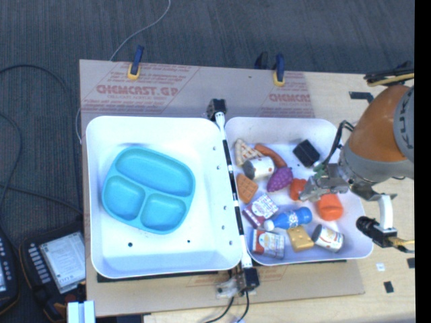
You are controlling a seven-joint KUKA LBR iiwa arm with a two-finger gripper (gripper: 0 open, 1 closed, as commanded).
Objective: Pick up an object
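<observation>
The grey arm with its wide orange band reaches in from the right, and its two-finger gripper (315,188) hangs low over the right shallow white plastic bin (283,124). Whether the jaws are open or closed I cannot tell, because the metal parts are small and blurred. The gripper's tip sits between a small round red-orange toy (297,189) on its left and a bright orange cup-shaped object (330,207) on its right. It seems to touch or nearly touch both, but nothing can be seen clearly gripped by it.

The right bin is crowded with small toy food items of glossy plastic. A black rectangular block (306,152) lies near the upper rim. A long brown sausage-shaped piece (271,155) lies beside a purple bumpy grape cluster (281,178). On the left side there is an orange waffle-textured wedge (246,188). Lower down are a blue cylinder-shaped bottle with a white printed label (295,217), a yellow block like cheese (300,239), a small can with a white and red label (328,238) lying on its side, and a white carton with a red label (269,243).

The left shallow white plastic bin (101,247) holds a smooth light blue divided plate with three compartments (147,189), oval in shape and tilted a little in the view. Both bins rest on a pale wooden board (175,86) with faded red print, held by blue and yellow clamps (137,59) at its far edge.
</observation>
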